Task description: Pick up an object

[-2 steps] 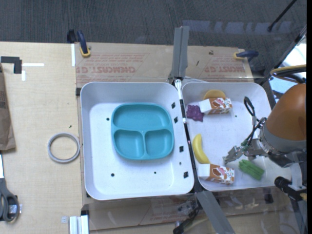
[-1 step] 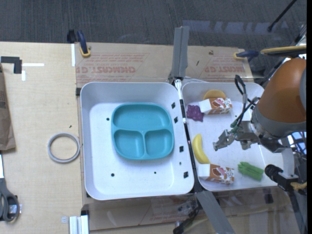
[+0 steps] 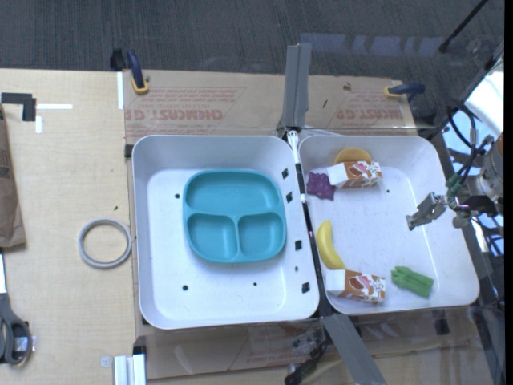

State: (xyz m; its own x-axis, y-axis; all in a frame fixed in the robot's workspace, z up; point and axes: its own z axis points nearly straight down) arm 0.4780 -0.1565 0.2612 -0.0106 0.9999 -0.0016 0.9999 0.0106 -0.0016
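Note:
The right bin (image 3: 449, 291) holds a yellow banana (image 3: 327, 245), a green toy (image 3: 412, 280), a purple piece (image 3: 320, 186), an orange round item (image 3: 353, 156), and two small orange-and-white cartons, one at the back (image 3: 356, 174) and one at the front (image 3: 358, 285). My gripper (image 3: 443, 216) hangs over the right side of this bin, near its right wall. It is open, with nothing between its fingers (image 3: 422, 213). It is above bare bin floor, up and to the right of the green toy.
The left bin (image 3: 152, 279) carries a teal divided plate (image 3: 236, 216). A grey tape ring (image 3: 105, 242) lies on the bench to the left, scissors (image 3: 12, 337) at the bottom left. Clamps and a metal divider (image 3: 295, 87) stand behind the bins.

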